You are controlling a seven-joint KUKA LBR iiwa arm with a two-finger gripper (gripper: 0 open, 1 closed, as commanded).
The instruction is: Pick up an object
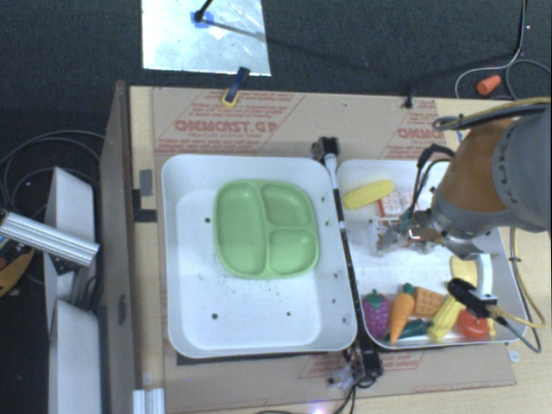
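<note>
The right bin [358,257] holds toy foods: a yellow corn cob [367,193] at its far left, a purple grape bunch [376,311], an orange carrot [400,310], a waffle piece [428,301], a small yellow corn [446,316] and a red tomato [472,324] along the near edge. My gripper [390,235] hangs low over the bin's middle, just below the corn cob and beside a red-and-white packet [395,203]. Nothing shows between its fingers.
The left bin [185,257] carries a green divided plate [265,228]. A black divider rail [341,231] runs between the bins. The grey arm with its orange band [479,179] covers the right bin's far right. Cables lie at the bench's left.
</note>
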